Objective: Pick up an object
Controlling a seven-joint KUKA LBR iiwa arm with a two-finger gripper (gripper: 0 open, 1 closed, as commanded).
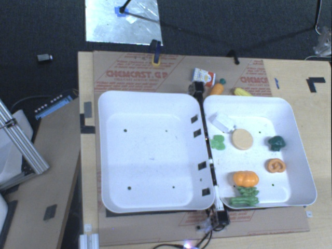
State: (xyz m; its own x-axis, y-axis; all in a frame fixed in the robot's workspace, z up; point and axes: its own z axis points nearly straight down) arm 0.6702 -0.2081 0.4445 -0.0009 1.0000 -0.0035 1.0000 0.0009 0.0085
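The right bin (295,139) holds several small toy foods. A tan round cookie (242,139) lies near its middle, with a light green piece (218,142) to its left. At the right sit a dark green broccoli-like piece (276,142) and an orange-brown donut (276,165). Near the front lie an orange pumpkin-like piece (245,178) and a green leafy piece (244,196) just below it. A white flat scrap (222,123) rests near the bin's back left.
The left bin (109,113) stands beside the right one, joined by a black-clipped divider (207,154). Behind the bins on the cardboard lie a carrot (217,88), a yellow piece (241,92) and a small white-red packet (202,76). A metal frame (21,144) stands at the left.
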